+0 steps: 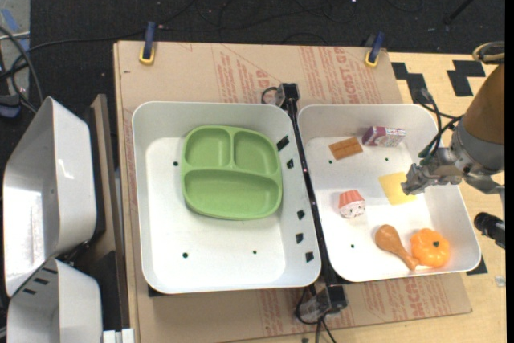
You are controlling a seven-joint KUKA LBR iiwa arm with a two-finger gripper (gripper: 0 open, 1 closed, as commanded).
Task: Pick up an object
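A robot arm's pincer hangs over the right bin, touching a yellow square; its grip state cannot be told. Near the yellow square lie a cupcake, drumstick, pumpkin, cracker and purple box.

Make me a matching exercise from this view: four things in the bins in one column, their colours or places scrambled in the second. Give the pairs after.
Things:
1. divided plate
2. pumpkin
3. small carton
4. cupcake

Descriptions:
A. purple and white, far end of the right bin
B. green, in the left bin
C. pink and white, near the right bin's middle
D. orange, near corner of the right bin

Pairs: 1-B, 2-D, 3-A, 4-C
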